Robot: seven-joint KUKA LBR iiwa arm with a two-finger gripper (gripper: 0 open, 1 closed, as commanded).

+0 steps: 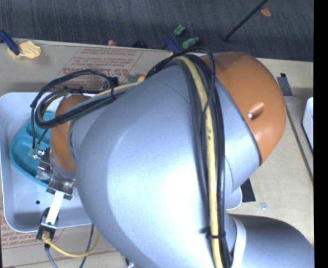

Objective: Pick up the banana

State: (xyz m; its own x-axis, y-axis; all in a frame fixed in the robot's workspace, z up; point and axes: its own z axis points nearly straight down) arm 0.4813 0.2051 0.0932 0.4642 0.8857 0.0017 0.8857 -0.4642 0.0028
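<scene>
The grey arm (pixel 169 166) with its orange band (pixel 258 116) fills most of the camera view and reaches over the left white bin (pixel 10 205). Its wrist (pixel 57 172) hangs low over the bin's left half, and the gripper below it is hidden. A teal object (pixel 23 149) lies in the bin just left of the wrist, partly covered by it. I cannot make out a banana anywhere; the arm covers most of the bin's floor.
Black and yellow cables (pixel 69 88) loop from the arm over the bin's far side. A yellow cable (pixel 69 251) trails past the bin's near edge. The right bin (pixel 309 119) peeks in at the right. Small clips (pixel 24 49) sit on the cardboard behind.
</scene>
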